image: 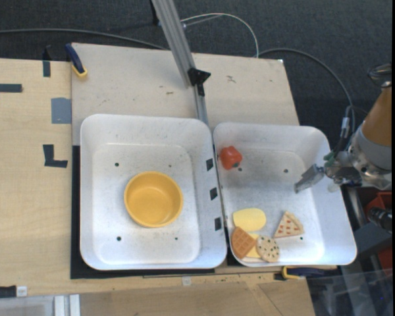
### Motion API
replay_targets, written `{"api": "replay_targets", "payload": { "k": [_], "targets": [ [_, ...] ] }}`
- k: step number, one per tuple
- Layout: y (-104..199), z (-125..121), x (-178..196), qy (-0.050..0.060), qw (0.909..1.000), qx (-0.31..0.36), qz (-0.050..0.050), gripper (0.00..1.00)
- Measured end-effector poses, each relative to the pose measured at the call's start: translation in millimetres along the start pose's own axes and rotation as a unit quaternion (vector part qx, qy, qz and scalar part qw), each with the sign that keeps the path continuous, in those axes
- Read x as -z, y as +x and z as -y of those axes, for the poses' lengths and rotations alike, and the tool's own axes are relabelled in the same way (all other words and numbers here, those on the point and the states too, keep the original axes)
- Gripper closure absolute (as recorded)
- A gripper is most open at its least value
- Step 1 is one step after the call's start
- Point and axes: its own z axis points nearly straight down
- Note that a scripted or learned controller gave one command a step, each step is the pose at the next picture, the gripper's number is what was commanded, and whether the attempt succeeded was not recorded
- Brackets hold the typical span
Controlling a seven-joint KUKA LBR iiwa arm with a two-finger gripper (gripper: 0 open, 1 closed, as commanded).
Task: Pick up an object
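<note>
Hand (309, 178): at 3 o'clock, mostly cut off; grip state cannot be told.
Pizza slice toy (288, 226): tip points toward 12 o'clock.

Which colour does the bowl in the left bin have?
The bowl is yellow, seen best in the camera view.

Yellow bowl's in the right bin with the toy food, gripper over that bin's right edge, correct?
Not quite. The camera view shows the yellow bowl in the left bin, alone. The toy food is in the right bin, with the gripper over its right edge.
</note>
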Motion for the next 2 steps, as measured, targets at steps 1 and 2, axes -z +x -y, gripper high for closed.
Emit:
{"api": "replay_targets", "payload": {
  "k": [1,2],
  "targets": [
    [-5,1,-63,0.001,1.0,0.0,-0.001,0.0],
    [-4,1,-115,-0.003,1.0,0.0,0.001,0.0]
  ]
}}
